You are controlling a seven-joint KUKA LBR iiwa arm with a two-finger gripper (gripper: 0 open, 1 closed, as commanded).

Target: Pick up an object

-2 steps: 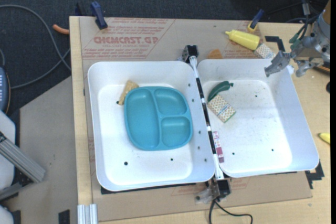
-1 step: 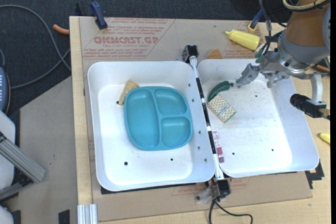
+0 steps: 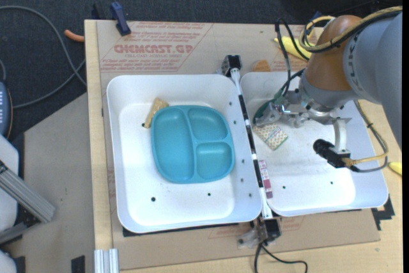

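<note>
Here I have the wooden bench top (image 3: 160,48) with red print under two shallow white plastic bins set side by side, touching along a black clip-fastened seam. The grey arm with its orange band (image 3: 335,54) reaches in from the right and hangs over the right-hand white bin (image 3: 319,192), covering its upper part. The left-hand white bin (image 3: 128,137) holds a teal plastic tray with three compartments (image 3: 192,142), lying flat near the middle. At the tray's upper left corner I see a small tan, waffle-textured piece (image 3: 154,110), partly tucked against the tray's edge. In the right bin, near the dividing seam, lies a small pale packet with a speckled pattern (image 3: 271,135), tilted, just below a green object (image 3: 262,114) that I cannot make out clearly. The two-finger gripper (image 3: 280,109) sits low over that green object and just above the packet; whether it is spread or pressed together I cannot tell from here. A black cable fitting (image 3: 329,153) hangs off the wrist over the bin floor.
</note>
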